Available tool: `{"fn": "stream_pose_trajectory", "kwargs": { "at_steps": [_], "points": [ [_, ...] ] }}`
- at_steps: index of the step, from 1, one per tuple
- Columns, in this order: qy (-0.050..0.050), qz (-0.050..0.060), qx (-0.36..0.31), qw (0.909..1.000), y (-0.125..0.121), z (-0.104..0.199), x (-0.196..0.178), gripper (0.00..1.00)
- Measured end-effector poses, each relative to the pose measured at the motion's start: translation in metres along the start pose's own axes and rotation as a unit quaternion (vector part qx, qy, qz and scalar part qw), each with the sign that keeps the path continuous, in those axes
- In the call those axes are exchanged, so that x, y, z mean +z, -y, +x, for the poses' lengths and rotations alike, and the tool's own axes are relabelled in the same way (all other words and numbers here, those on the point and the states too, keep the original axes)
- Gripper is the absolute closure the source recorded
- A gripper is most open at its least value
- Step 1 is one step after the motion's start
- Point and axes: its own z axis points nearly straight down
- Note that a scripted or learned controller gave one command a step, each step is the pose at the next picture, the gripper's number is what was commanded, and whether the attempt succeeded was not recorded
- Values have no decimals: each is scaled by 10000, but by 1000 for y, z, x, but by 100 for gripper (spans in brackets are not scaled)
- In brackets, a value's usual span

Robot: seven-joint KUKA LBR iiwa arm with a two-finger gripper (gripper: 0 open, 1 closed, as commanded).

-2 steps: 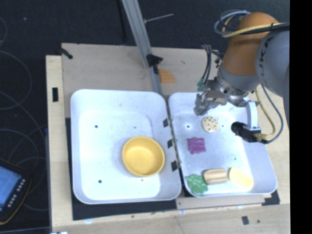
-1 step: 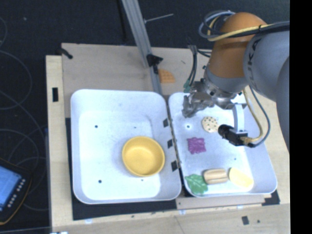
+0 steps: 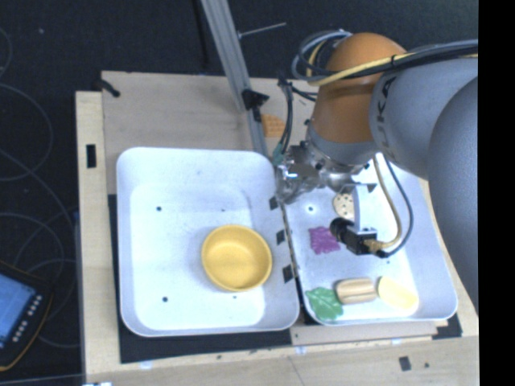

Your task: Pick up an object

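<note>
A yellow bowl (image 3: 236,256) sat near the left bin's (image 3: 145,215) front edge. The gripper (image 3: 294,179) hung over the right bin's (image 3: 430,256) back-left corner, its state impossible to tell. Purple (image 3: 323,239), green (image 3: 323,301), tan (image 3: 356,290) and pale yellow (image 3: 397,293) pieces lay forward of it. Descending there, it would likely strike the divider. No writing was legible.

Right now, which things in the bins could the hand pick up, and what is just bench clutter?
Pickable:
- yellow bowl, left bin
- purple piece, right bin
- green piece
- tan cylinder
- pale yellow piece
- speckled disc

Not part of the job:
- metal rail
- handheld screen, off the bench
- the hand's own black cable
</note>
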Motion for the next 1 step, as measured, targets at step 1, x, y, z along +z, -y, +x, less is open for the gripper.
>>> {"fn": "stream_pose_trajectory", "kwargs": {
  "at_steps": [1],
  "points": [
    [-2, 2, -3, 10000, 16, 51, 6, 100]
  ]
}}
